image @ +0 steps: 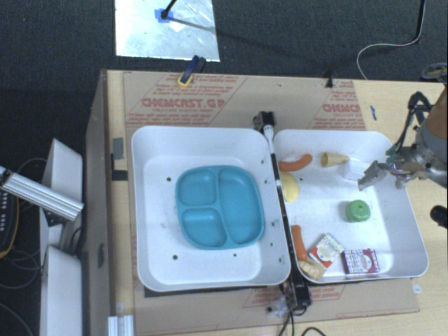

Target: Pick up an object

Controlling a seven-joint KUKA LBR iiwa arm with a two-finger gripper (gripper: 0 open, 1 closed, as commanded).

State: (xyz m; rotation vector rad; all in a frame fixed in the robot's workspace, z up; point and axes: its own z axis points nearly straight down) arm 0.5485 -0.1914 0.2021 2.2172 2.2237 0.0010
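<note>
Where the grey arm [435, 128] reaches in from the right edge, its end effector [371, 177] hangs over the upper right part of the right-hand shallow white bin [413, 236], with one dark finger [369, 176] pointing down and to the left toward the bin floor. Whether the fingers are spread or closed I cannot tell, and nothing can be seen held between them.

The loose things all lie in that right bin. A small round green object [358, 211] sits on the bin floor just below and slightly left of the end effector, apart from it. A tan cone-shaped piece [334, 159] lies near the top of the bin, to the left of the end effector, and an orange sausage-shaped toy [295, 163] lies beside it, closer to the divide between the bins. A pale yellow rounded piece [289, 187] rests against the left wall below the sausage. Lower down, a second orange stick-shaped toy [299, 242] lies along the left wall, with a red and white packet [325, 249] beside it and a dark red rectangular box [360, 261] near the bottom edge.

The left-hand white bin [161, 159] holds a blue plastic tray with three compartments [219, 206], lying flat near the middle. Both bins rest on the tan cardboard-covered surface [210, 100].
</note>
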